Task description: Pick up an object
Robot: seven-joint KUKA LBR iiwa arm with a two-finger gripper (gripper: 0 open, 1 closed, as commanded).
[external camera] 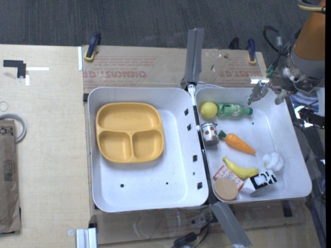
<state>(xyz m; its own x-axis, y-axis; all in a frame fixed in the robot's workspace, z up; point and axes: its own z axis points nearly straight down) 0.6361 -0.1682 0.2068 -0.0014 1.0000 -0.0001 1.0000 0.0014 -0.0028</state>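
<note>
Two bins are sitting side by side on the counter [41, 138]. The left bin [150, 190] is holding a divided plate [130, 132] toward its left. In the right bin [289, 154], a ball [209, 109] and bottle [235, 110] are lying at the back, a can [209, 133] and carrot [239, 142] mid-bin, and a banana [239, 168] nearer the front.

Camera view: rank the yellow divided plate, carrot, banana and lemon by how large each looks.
1. Yellow divided plate, by far the largest.
2 and 3. Carrot and banana look much alike in length, so I won't rank them.
4. Lemon, smallest.
</note>
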